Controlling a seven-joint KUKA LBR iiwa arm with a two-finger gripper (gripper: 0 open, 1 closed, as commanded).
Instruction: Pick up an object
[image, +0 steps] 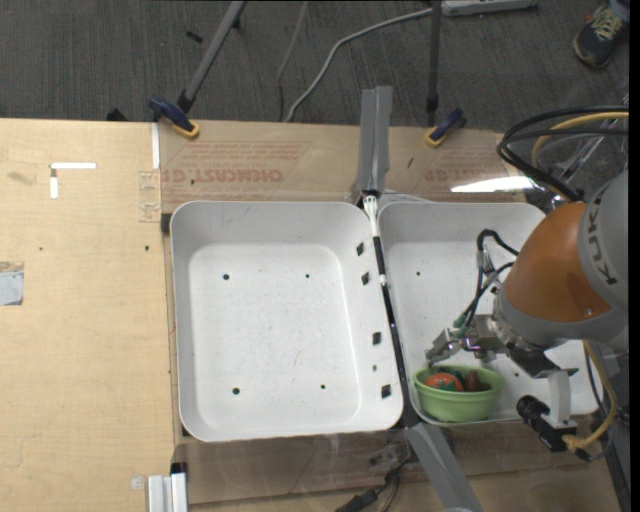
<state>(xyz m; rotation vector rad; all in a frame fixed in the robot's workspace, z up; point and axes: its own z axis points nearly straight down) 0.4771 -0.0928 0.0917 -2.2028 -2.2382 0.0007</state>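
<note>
I am at the approach step. The green bowl (458, 394) sits just below my pincer (462, 345); whether the pincer is apart or together, I cannot tell. Next I should descend onto its rim.

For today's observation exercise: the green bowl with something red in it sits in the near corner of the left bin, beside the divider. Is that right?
Not quite. The green bowl, with something red inside, sits in the right bin, at its near corner beside the divider, below the gripper. The camera view shows this.
</note>
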